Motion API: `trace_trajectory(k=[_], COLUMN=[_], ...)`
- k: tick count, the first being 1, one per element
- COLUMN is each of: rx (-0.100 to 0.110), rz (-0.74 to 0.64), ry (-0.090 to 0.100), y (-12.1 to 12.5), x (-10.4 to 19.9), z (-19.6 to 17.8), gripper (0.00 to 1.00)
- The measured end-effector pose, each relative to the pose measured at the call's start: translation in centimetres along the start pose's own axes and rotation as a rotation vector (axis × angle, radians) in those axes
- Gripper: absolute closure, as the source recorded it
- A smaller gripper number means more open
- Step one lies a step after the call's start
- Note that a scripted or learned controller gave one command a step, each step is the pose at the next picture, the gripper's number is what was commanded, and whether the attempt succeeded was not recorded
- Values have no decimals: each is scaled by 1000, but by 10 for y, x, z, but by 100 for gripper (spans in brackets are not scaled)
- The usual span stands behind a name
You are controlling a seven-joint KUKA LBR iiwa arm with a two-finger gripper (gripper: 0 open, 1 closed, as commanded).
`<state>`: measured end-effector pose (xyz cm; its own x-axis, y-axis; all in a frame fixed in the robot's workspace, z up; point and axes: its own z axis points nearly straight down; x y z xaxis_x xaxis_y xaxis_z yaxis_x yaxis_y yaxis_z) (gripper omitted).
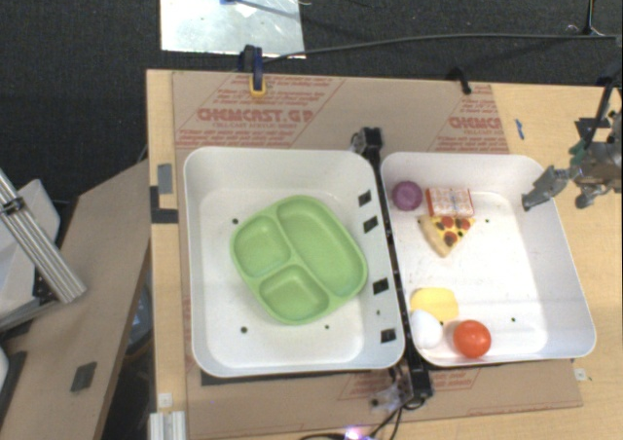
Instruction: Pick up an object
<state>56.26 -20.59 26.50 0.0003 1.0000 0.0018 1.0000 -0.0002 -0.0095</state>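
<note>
Objects for picking lie in the right bin (pixel 560 263): a round purple onion (pixel 407 196) at the far left, a boxy red-and-white carton (pixel 450 201) just beside it, a wedge of toy pizza (pixel 446 232) touching the carton's near side. Toward the near left corner sit a smooth yellow piece (pixel 435 302), a white egg (pixel 425 328) and a glossy red tomato (pixel 472 338). A green three-compartment plate (pixel 297 258) fills the left bin (pixel 209 234). Over the right bin's far right rim hangs the gripper (pixel 555 187), partly cut off; whether it is spread cannot be told
</note>
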Motion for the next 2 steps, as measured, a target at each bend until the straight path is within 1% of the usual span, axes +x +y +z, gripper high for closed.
trace_trajectory(k=[1,2], rx=[-11,-8], rz=[-3,-2], ry=[-3,-1], y=[2,-7], x=[1,0], z=[-7,47], gripper=[0,0])
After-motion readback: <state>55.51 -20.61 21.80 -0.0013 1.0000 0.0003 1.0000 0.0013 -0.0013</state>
